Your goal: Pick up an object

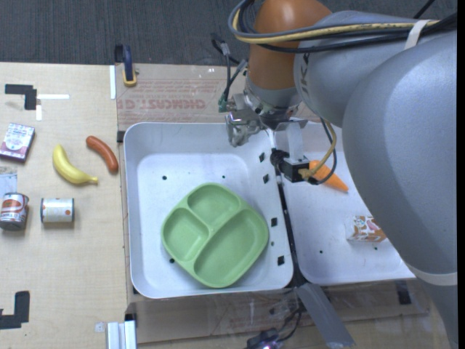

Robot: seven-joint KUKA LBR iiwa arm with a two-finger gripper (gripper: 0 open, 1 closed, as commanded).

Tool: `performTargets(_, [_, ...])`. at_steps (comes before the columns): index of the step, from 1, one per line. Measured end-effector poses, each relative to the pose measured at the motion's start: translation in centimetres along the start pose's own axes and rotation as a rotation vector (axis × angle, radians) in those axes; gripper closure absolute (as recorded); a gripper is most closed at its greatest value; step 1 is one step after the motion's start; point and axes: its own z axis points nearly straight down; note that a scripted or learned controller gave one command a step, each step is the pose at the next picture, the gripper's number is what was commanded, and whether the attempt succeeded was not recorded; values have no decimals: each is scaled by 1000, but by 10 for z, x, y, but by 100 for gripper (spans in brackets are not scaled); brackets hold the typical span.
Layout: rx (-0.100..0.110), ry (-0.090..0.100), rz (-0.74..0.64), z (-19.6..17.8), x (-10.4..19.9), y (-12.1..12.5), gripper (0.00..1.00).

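Hand (240, 131): poised at the back rim of the left bin (145, 195), fingers' spread not discernible, nothing seen held. Candidate objects: green divided plate (215, 234), flat in the left bin; carrot (330, 179) and crumpled wrapper (365, 229) in the right bin (327, 260). Advice: the carrot looks the easiest grasp; centre over it, close across its narrow width, lift straight.

Green divided plate (215, 235) in white bin (145, 217), below end effector (240, 133); orange carrot (330, 179) to its right; yellow banana (70, 166) far left.
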Motion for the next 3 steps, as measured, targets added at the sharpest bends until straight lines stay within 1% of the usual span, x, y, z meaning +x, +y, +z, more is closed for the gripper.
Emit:
performTargets(1, [-1,0,300,-16,-11,-1,100])
performTargets(2, [-1,0,-122,-7,10,-4,100])
performTargets(3, [-1,0,158,-37,18,-9,100])
